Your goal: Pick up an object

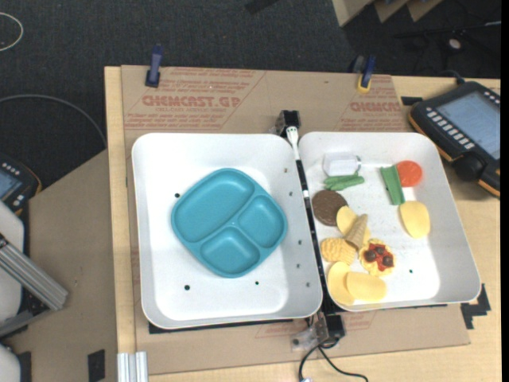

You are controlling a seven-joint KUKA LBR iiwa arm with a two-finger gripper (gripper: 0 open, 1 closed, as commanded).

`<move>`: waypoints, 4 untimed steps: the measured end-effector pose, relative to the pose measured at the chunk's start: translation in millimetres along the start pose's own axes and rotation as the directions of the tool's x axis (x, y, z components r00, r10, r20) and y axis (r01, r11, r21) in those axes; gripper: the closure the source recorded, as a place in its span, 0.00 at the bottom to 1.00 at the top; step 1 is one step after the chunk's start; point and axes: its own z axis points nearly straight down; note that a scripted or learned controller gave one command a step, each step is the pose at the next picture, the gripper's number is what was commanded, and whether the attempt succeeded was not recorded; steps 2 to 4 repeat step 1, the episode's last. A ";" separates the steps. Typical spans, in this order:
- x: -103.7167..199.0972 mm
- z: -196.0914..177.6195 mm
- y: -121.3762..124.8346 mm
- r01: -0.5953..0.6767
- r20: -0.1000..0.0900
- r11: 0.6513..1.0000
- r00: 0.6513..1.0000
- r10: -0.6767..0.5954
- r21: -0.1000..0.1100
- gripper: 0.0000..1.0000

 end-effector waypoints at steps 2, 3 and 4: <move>-0.1 -48.5 0.3 0.000 0.001 1.000 1.000 0.000 -0.002 1.00; -0.1 -48.5 0.3 0.000 0.001 1.000 1.000 0.000 -0.002 1.00; -0.1 -48.5 0.3 0.000 0.001 1.000 1.000 0.000 -0.002 1.00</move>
